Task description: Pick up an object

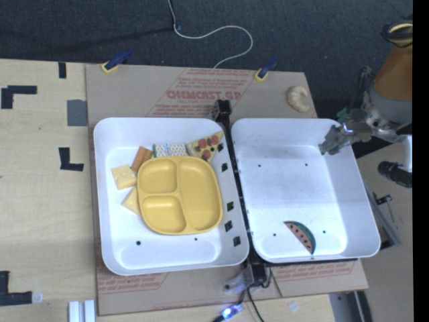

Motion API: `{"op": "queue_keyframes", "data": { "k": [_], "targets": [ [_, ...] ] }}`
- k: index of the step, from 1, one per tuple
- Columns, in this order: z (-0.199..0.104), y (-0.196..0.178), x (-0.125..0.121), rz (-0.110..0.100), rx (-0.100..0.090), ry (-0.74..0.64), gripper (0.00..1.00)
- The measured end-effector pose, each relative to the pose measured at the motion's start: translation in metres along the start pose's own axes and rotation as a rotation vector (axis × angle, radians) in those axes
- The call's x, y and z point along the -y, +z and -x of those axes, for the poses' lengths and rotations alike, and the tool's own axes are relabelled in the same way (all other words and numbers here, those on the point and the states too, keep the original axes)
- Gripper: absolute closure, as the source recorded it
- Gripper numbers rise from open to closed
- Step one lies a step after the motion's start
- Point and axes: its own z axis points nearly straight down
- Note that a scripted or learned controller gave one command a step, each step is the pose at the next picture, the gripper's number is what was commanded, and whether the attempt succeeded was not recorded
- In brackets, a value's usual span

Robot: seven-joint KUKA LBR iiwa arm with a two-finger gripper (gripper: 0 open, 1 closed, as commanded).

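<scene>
Gripper (333,141) hovers at right bin (348,180) rim, can't tell its state. Watermelon slice (301,236) lies flat nr the front wall; risk: skids off w/o grip.

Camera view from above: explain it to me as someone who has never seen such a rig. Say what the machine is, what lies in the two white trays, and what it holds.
This is one picture from a fixed camera above a bench, looking down at a slant. The machine at the right is a grey robot arm with an orange band; its small two-finger gripper hovers over the right edge of the right shallow white bin. Nothing can be seen between its fingers, so it holds nothing that shows. That bin contains a flat watermelon-slice toy near its front. The left shallow white bin holds a yellow three-compartment plastic plate, with a few small pale and orange pieces tucked along its left and far sides. A beige lump lies on the cardboard sheet behind the bins.
</scene>
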Motion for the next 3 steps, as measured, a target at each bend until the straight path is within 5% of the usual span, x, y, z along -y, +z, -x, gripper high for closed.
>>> {"op": "queue_keyframes", "data": {
  "k": [1, 3],
  "targets": [
    [-0.001, -0.023, -0.001, -0.003, -0.001, 0.0, 1.0],
    [-0.105, -0.031, 0.033, -0.008, -0.003, -0.005, 1.0]
  ]
}}
